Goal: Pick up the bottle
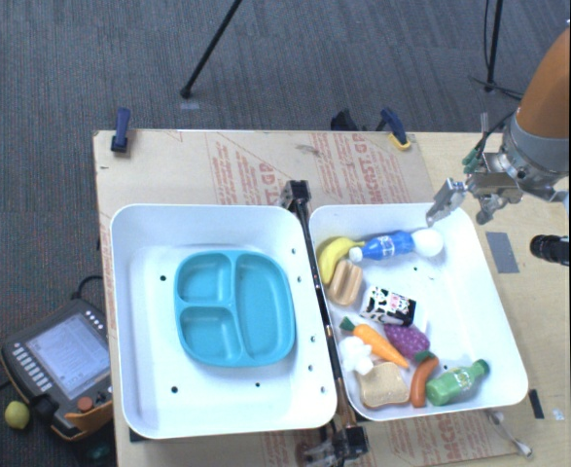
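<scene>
Fingers [447,200] hang open with nothing in them, over the top right corner of the right bin [499,305]. Reaching looks like the step now. The blue bottle [386,246] lies flat near the bin's top, beside the banana [330,255]. It runs left to right, cap pointing left. Next, the fingers should drop down across its middle.
</scene>
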Tool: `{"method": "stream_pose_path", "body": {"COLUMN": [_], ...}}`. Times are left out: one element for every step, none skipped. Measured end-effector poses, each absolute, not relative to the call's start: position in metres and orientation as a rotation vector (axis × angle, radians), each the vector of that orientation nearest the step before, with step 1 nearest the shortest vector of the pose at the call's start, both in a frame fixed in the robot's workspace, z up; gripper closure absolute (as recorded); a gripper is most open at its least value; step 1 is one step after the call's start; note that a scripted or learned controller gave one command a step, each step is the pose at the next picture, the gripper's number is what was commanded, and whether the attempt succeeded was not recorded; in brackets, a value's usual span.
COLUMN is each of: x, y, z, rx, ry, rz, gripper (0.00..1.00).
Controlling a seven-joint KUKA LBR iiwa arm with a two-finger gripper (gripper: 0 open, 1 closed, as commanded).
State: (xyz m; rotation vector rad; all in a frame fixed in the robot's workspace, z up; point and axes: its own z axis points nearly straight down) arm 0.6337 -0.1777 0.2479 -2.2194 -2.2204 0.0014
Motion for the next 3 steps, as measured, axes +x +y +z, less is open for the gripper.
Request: {"method": "stream_pose_path", "body": {"x": [0.64, 0.641, 0.518], "y": [-0.132, -0.132, -0.137], "z": [0.116, 0.128, 0.229], "rx": [-2.273, -2.271, -2.311], "ry": [-2.159, -2.162, -2.126], "rz": [0.005, 0.002, 0.001], "gripper": [0.0, 1.0, 1.0]}}
